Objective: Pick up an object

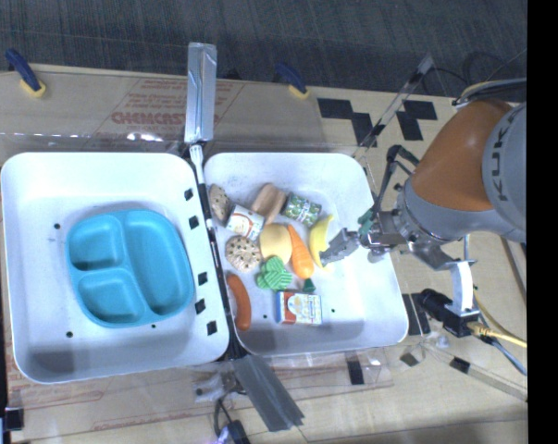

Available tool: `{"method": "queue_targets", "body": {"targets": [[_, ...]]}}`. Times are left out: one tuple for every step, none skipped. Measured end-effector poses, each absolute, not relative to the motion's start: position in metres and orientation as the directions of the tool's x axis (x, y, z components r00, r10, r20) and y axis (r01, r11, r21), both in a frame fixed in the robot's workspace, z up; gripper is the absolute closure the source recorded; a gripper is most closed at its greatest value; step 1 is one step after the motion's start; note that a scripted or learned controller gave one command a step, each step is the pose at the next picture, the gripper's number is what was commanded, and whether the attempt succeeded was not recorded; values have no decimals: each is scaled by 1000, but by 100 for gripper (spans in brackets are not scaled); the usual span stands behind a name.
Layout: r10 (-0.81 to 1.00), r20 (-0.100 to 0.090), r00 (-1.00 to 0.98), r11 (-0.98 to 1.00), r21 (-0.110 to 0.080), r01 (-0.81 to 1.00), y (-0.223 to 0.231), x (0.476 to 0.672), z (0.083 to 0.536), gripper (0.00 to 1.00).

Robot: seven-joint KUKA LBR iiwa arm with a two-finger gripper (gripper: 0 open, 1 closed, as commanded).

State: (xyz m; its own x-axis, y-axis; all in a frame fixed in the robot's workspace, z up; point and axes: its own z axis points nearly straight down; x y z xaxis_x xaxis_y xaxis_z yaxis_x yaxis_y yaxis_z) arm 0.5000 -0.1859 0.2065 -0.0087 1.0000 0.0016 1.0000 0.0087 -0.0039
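The right bin point(371, 294) holds a heap of toy food: a yellow banana point(319, 233), an orange carrot point(301, 255), a yellow lemon-like piece point(275, 240), a green leafy piece point(277, 274), a chip cookie point(242, 252), a bread roll point(267, 199), a green packet point(303, 209), a small carton point(302, 309) and a red sausage point(240, 302). My gripper point(335, 247) reaches in from the right, low over the bin. Its tip sits right beside the banana's lower end and the carrot. Nothing shows clearly held in it.
The left bin point(29, 192) carries a blue divided tray point(129, 266). A second cookie point(218, 202) and a small labelled pot point(244, 222) lie near the divider between the bins. Bare white floor lies at the right bin's right side and front. Cables and brackets sit on the bench to the right.
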Motion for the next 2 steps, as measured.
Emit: {"method": "queue_targets", "body": {"targets": [[990, 4, -141, 141, -9, 990, -175, 563, 102, 0], [990, 0, -143, 143, -2, 990, -177, 566, 116, 100]]}}
